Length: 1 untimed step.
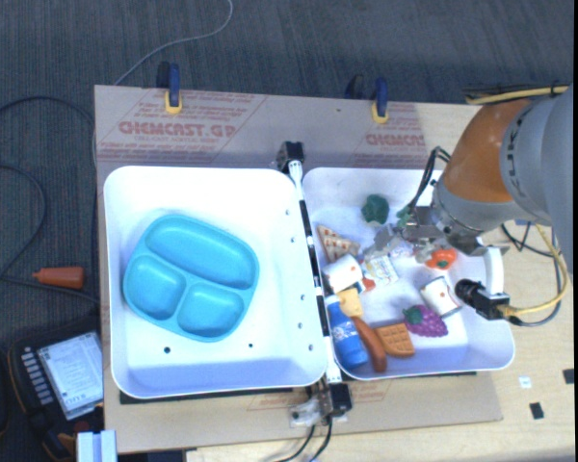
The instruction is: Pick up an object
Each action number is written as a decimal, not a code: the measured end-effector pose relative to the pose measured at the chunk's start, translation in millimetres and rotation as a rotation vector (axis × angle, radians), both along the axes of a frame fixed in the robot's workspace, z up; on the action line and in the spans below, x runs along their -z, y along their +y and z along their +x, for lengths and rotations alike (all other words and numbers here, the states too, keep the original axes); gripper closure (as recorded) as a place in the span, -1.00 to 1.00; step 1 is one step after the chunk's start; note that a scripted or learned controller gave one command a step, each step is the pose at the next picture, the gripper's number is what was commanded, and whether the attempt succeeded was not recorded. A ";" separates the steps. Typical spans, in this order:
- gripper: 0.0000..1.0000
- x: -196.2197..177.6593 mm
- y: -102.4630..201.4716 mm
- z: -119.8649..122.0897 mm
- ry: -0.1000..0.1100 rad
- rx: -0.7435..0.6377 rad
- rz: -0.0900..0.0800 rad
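Currently I have the gripper (411, 227) low inside the right bin (496, 354), above the clutter near its middle; whether it is spread or closed I cannot tell from this slant, and nothing shows as held. For a sound pick, I judge it best to commit to one isolated item, not the packed cluster: the green piece (375, 207) near the far wall stands apart from the rest, and the purple grapes (427, 322) lie free toward the near side. Descend straight, close only once the target is centred, and lift vertically (neighbours touching the target may drag along). The right bin also holds a blue bottle (348, 339), an orange-brown waffle piece (395, 339), a pizza slice (336, 242) and small white items. The left bin (135, 364) holds a blue divided tray (191, 273).
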State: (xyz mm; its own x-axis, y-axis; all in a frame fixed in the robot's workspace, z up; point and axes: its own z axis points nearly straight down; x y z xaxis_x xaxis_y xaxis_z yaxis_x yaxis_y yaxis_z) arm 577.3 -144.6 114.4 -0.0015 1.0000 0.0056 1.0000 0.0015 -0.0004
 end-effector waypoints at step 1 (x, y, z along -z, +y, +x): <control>-1.00 19.9 23.1 -42.3 -0.044 0.019 -0.037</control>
State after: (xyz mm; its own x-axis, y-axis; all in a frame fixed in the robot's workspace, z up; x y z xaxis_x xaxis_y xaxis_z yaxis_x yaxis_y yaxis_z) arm 534.9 -121.5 94.5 0.0178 0.9993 -0.0314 0.9989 -0.0164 0.0439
